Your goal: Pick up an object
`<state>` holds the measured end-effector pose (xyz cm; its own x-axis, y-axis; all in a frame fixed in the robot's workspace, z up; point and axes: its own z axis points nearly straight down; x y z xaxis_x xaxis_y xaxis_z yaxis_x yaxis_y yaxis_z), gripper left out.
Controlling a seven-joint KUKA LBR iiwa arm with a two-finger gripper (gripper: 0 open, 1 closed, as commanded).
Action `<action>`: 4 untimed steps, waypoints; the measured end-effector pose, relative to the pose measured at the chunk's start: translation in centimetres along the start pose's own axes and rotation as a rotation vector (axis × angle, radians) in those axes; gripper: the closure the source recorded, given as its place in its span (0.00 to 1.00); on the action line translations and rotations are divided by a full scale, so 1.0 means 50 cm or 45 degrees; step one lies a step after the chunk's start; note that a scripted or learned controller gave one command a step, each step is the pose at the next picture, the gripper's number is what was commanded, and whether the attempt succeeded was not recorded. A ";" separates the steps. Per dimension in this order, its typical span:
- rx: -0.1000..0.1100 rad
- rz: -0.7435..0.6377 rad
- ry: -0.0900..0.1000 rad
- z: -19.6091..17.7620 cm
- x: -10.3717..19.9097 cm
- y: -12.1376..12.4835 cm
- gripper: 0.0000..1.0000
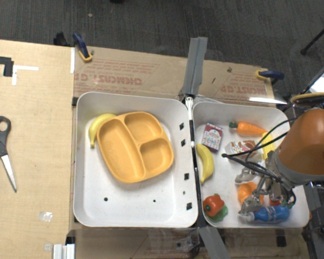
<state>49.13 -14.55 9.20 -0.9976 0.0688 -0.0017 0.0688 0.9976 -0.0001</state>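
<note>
Two white bins sit side by side on the surface (pixel 30 99). The left bin (pixel 83 204) holds an orange divided plate (pixel 134 146), and a banana (pixel 97 125) lies touching the plate's edge at about 10 o'clock. In the right bin (pixel 219 111), a second banana (pixel 206 162) lies along the left wall. A small red-and-white packet (pixel 211 137) is at 1 o'clock from it, and an orange carrot (pixel 248 128) lies further toward 2 o'clock. A red pepper with green top (pixel 214 206) sits at 6 o'clock from this banana.

The arm's orange band (pixel 311 144) hangs over the right bin. The pincer (pixel 258 199) is low, between a small orange object (pixel 245 191) and a blue bottle (pixel 271 214); whether it is clenched or released I cannot tell.

Scissors (pixel 3 147) lie at the surface's left edge.
</note>
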 end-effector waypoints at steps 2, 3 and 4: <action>0.003 -0.039 -0.004 -0.018 0.024 0.028 1.00; 0.002 -0.038 -0.004 -0.018 0.024 0.028 0.00; 0.000 0.214 -0.004 -0.001 -0.093 0.032 0.00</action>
<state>53.88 -13.28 9.26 -0.9721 0.2344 -0.0046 0.2344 0.9721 0.0007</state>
